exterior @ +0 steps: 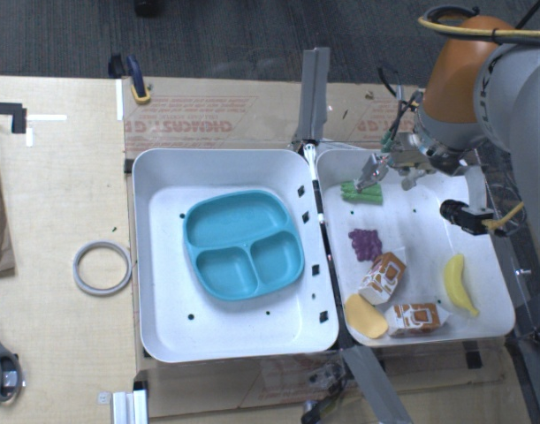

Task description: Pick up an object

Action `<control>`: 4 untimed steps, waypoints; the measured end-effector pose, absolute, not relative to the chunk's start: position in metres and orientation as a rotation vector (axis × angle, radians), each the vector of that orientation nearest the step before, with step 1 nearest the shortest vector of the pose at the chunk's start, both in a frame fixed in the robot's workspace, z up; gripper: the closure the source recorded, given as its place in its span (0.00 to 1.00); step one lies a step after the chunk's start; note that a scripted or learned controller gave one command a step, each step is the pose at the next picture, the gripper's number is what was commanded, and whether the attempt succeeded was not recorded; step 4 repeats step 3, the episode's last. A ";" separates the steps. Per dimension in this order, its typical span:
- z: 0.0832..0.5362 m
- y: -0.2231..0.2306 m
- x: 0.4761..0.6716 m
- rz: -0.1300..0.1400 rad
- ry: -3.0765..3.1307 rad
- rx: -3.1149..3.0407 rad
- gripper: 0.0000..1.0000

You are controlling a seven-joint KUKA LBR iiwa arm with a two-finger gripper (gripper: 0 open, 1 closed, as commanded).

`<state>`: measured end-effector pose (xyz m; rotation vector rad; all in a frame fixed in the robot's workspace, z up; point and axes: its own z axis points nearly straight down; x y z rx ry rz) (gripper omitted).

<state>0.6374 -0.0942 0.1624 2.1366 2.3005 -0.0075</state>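
Wooden bench (57,201) beside dark floor; two white bins (155,263). Gripper (372,177) above green block (362,193), whose long axis runs left-right; finger opening indiscernible.

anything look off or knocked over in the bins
Nothing looks spilled or damaged. The two small cartons lie tipped on their sides near the right bin's front, loosely jumbled with the yellow wedge. The blue divided tray sits slightly askew in the left bin.

Turquoise tray (243,246), yellow banana (460,284), purple grapes (366,244)
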 end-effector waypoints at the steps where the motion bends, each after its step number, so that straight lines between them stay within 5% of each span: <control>1: 0.094 -0.105 0.505 -0.003 2.356 2.083 0.00; 2: 0.103 -0.106 0.506 -0.002 2.351 2.085 1.00; 3: 0.191 -0.075 0.570 -0.003 2.358 2.076 1.00; 4: 0.191 -0.075 0.570 -0.003 2.358 2.076 1.00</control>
